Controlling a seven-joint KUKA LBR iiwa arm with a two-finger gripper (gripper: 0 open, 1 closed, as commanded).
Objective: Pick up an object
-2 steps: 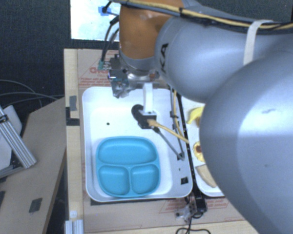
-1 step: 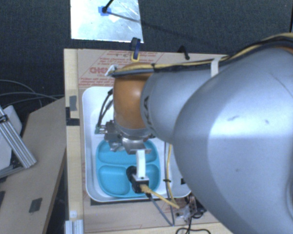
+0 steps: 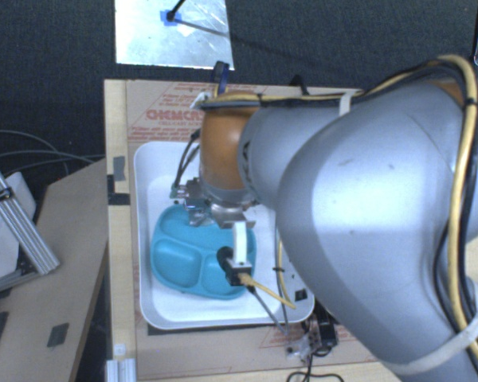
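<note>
Blue divided tray [image 3: 178, 255] lies in the white bin [image 3: 161, 173], toward its near-left. The gripper [image 3: 217, 213] sits low over the tray's far-right rim, so the tray spreads left and near from it. Can't tell gripper state; the arm's bulk hides the bin's right side and whatever else lies there.

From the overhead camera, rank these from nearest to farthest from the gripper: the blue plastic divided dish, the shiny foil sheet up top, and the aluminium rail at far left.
1. Blue plastic divided dish, right under the gripper in the white bin.
2. Shiny foil sheet, beyond the bin at the top.
3. Aluminium rail, far left, off the bench; close to the foil's distance, hard to call.
</note>
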